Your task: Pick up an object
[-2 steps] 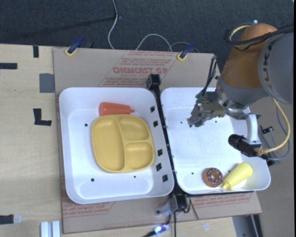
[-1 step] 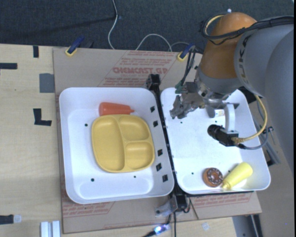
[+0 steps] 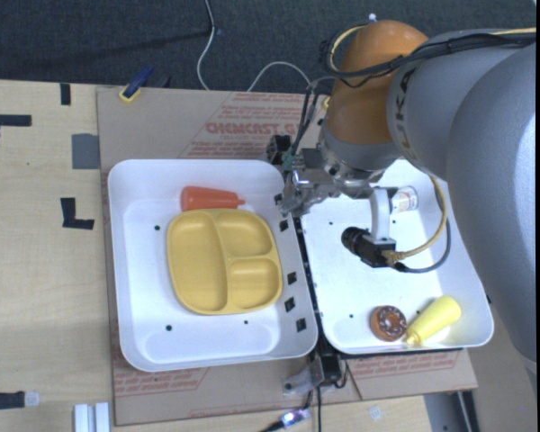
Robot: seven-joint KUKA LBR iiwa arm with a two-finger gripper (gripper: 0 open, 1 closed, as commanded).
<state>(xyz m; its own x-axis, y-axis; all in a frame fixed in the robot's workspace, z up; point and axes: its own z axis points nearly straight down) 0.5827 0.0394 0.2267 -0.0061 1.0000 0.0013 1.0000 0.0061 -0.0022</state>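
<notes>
Far left, a bare stretch of surface [image 3: 36, 178], pale and wood-grained, dotted with black tape marks. Next, a flat brown cardboard sheet [image 3: 162, 124] under both bins, probably as a liner. Then the left bin [image 3: 126, 268]: shallow, white, smooth plastic with rounded corners and low walls, good for keeping loose things within reach. Inside it, a yellow plate [image 3: 223, 264], matte and rounded, moulded into three compartments and lying flat in the middle. Just behind the plate, near the back wall, an orange carrot [image 3: 211, 197], tapered and lying on its side. Over the top of the wall where the two bins meet, close to the carrot's right tip, the end effector [image 3: 292, 196] on a grey arm [image 3: 468, 97] with an orange band, reaching in from the right; impossible to tell whether spread or pressed together, and nothing seen pinched in it. Likeliest target, judging by nearness alone: the carrot, untouched in the left bin. Further right, the right bin [image 3: 342, 318], the same white tray, mostly bare floor. Near its back, a small pale thing with a red mark [image 3: 405, 200], too small to name. At its front edge, a round brown doughnut [image 3: 388, 322] lying flat, and touching it on the right a glossy yellow bottle [image 3: 434, 319] on its side, lying at a slant toward the corner.
</notes>
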